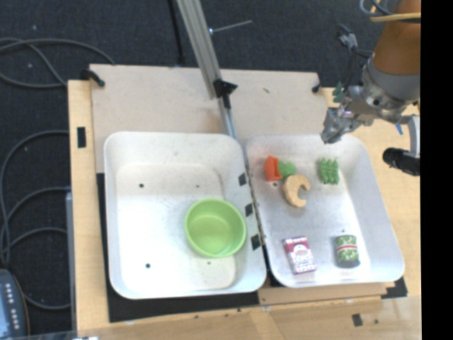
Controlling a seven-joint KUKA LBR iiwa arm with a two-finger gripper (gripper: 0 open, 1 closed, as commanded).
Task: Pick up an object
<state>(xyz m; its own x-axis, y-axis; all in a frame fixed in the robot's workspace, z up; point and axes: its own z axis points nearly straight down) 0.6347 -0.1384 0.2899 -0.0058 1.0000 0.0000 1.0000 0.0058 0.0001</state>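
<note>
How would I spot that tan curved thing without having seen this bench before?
Find the right white bin, the one without the green bowl. Near its middle lies the tan crescent-shaped piece, just below the orange block. It is the one beige, curved item there; its neighbours are orange, green or red.

One fixed overhead view, slanted down (moderately near) on both bins [177,144]

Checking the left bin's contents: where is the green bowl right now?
The green bowl sits in the left bin, in its lower right part, close to the divide with the right bin.
</note>
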